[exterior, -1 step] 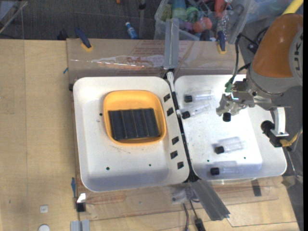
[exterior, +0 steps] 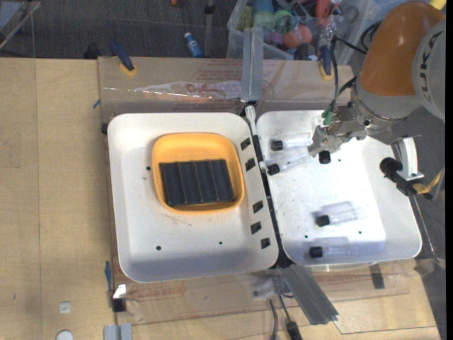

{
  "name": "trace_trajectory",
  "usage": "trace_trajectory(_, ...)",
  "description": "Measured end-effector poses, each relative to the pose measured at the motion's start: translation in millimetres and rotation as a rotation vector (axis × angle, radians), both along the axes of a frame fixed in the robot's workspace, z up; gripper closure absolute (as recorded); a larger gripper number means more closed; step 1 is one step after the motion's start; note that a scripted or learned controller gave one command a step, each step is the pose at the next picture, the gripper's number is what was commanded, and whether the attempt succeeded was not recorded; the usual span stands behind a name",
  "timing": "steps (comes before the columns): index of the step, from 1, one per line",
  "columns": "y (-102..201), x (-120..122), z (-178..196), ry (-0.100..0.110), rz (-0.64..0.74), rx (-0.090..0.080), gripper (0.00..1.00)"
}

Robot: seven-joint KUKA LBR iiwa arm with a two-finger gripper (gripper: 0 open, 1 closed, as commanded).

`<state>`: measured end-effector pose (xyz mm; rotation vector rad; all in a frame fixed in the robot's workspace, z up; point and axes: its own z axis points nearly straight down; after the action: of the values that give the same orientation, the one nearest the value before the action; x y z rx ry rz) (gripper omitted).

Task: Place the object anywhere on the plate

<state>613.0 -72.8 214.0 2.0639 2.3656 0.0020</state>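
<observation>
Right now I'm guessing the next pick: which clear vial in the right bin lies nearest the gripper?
The upper-left vial, black cap leftward, just left of the gripper. The other vials lie lower in the bin.

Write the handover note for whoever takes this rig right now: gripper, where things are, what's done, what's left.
Gripper: low over the back of the right bin, among the clear tubes; whether it is open or shut cannot be told, and no tube is seen between its fingers.
Clear black-capped tubes: two near the gripper at the bin's back left, one mid-bin, one at the front edge.
Yellow plate: in the left bin, carrying a dark ridged block.
Done: no tube on the plate.
Left: grasp one tube, carry it across, set it on the plate.
</observation>
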Motion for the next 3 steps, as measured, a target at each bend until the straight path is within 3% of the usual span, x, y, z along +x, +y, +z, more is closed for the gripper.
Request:
trace_trajectory(1, 30.8, 37.5, -20.1, -0.001, 0.180, 0.000, 1.00)
trace_trajectory(2, 63.6, 34.3, 21.5, -0.003, 0.417, -0.001, 1.00)
trace_trajectory(3, 101.3, 44.4, -13.1, 0.003, 0.602, 0.001, 1.00)
